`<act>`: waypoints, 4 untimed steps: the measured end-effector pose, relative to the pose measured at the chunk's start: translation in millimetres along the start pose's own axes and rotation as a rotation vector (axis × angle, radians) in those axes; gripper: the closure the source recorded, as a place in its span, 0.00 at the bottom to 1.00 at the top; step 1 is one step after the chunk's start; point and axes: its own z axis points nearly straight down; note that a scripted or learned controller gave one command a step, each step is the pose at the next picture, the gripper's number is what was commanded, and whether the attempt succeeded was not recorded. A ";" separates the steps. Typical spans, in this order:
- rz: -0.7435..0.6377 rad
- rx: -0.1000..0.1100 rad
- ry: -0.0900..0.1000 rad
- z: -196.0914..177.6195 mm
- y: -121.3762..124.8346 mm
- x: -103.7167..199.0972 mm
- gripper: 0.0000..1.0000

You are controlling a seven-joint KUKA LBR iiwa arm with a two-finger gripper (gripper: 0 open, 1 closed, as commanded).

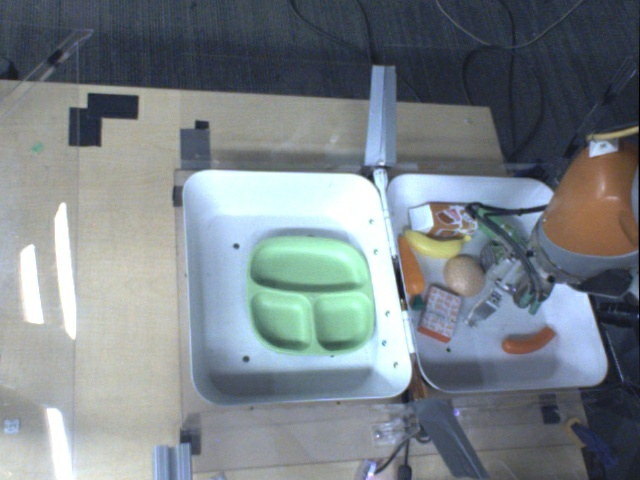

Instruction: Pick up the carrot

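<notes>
Looking down on a wooden bench [100,268] with two white bins side by side. Got a green divided tray [310,293] sitting in the left bin [215,298], pretty much dead centre of the frame.

Found the carrot [411,266] in the right bin [570,363], tucked against that bin's left wall, lying lengthwise top to bottom, just right of frame centre. Touching or nearly touching a banana [437,245] at its upper end, can't say which. Above the banana, spotted a small printed carton [452,217]. Just right of the carrot, a tan egg-shaped thing [463,275], and below that a red and white packet [440,314]. Lower right of the bin, well apart from the rest, a reddish sausage [527,342].

Coming in from the right edge: the arm [595,213], orange band big in view at mid right. Down at its end, the gripper [492,303], hanging over the middle of the right bin, just beside the egg-shaped thing and the packet's upper right corner. Not over the carrot, with the egg-shaped thing and packet sitting between the two. Jaws released or clenched? Honestly can't tell, too small and cluttered there.

Also some black cables [340,8] looping across the dark floor along the top of the frame.
</notes>
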 end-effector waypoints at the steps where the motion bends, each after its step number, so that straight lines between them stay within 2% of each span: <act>1: 0.213 0.000 -0.001 24.9 59.5 -71.0 0.00; 2: 0.212 -0.006 -0.008 12.2 62.1 -72.6 1.00; 3: 0.050 0.000 0.000 21.1 99.0 -53.6 1.00; 4: 0.050 0.013 0.025 22.8 96.0 -48.7 0.00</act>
